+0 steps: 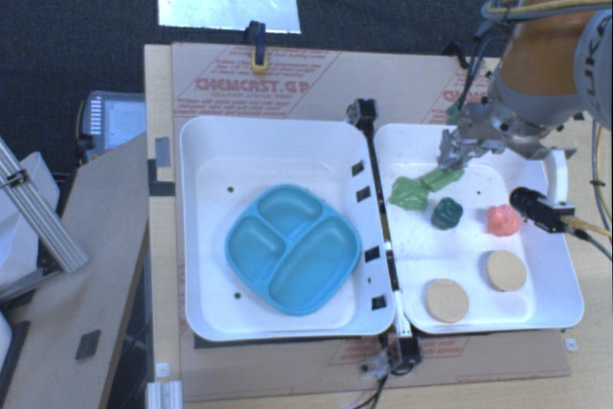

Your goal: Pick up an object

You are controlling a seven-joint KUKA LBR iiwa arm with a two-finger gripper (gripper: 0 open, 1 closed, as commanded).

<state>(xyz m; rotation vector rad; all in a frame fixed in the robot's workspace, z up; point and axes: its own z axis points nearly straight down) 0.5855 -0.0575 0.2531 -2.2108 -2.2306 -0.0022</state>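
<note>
Hand (pixel 458 151) was low in the right bin (pixel 546 311), at the far end of the green leafy piece (pixel 421 187); couldn't tell from this angle whether it had closed on anything. Looked like the grasp step, target the green piece lying near the divider. Teal ball (pixel 446 214) sat just beside it, pink item (pixel 503 220) and two tan discs (pixel 446 300) nearer the front. Next move called for a straight lift. Blue plate (pixel 292 249) sat in the left bin (pixel 206 206).
</note>
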